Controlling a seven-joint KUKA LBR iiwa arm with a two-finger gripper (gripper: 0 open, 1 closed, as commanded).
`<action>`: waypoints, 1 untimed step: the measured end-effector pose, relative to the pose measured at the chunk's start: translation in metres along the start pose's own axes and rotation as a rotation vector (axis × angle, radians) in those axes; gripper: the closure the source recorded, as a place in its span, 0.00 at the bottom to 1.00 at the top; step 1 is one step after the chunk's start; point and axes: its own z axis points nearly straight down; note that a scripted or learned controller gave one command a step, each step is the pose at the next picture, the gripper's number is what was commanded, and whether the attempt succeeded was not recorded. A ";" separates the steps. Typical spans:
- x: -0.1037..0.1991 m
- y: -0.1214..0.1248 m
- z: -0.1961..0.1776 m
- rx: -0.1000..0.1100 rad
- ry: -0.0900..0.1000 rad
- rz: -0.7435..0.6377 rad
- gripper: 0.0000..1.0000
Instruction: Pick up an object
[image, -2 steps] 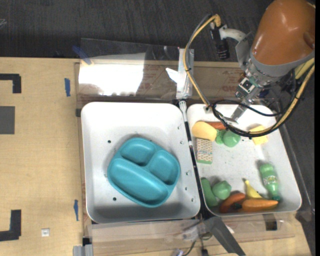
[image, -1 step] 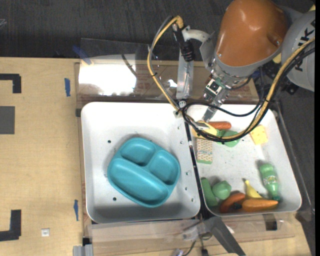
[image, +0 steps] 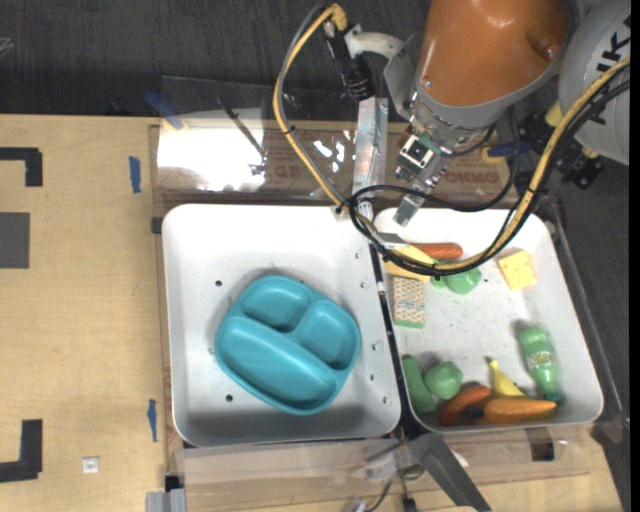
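Note:
My gripper (image: 386, 212) hangs over the far left corner of the right bin (image: 572, 330), just above the divider between the bins. Its two fingers stand apart, open, with nothing between them. Just below and to the right of it lie a red-orange chili (image: 436, 250), a round green piece (image: 463, 281) and a tan patterned packet (image: 408, 301). A yellow cheese wedge (image: 517, 270) sits further right. Cables loop across this corner and hide part of the chili.
At the right bin's near end lie a green bottle (image: 538, 361), a banana (image: 503, 380), a carrot (image: 519, 407), a red piece (image: 462, 401) and green peppers (image: 431, 382). A teal divided plate (image: 288, 342) lies in the left bin (image: 190, 300).

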 end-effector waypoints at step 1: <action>0.000 -0.002 -0.010 0.006 -0.002 0.003 1.00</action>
